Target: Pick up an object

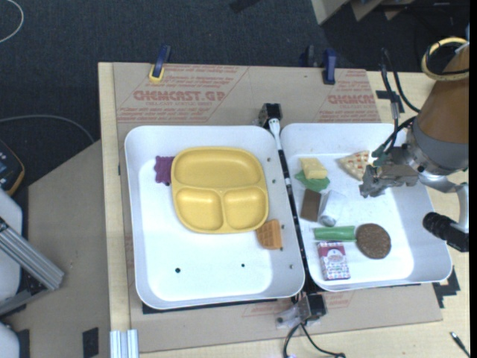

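Observation:
My gripper (pixel 370 187) hangs over the right bin (pixel 417 222), just below a pizza slice (pixel 355 162) near the bin's far side. Whether anything sits between the fingers is not visible from here. In the same bin lie a yellow and green sandwich-like piece (pixel 312 173), a brown bar (pixel 312 205), a green stick (pixel 334 233), a round brown cookie (pixel 373 241) and a red packet (pixel 334 261).
The left bin (pixel 209 282) holds a yellow divided plate (pixel 220 189), a purple item (pixel 162 169) at the plate's left and an orange waffle piece (pixel 270 234) at its lower right. A black clip (pixel 270 113) sits between the bins at the far edge.

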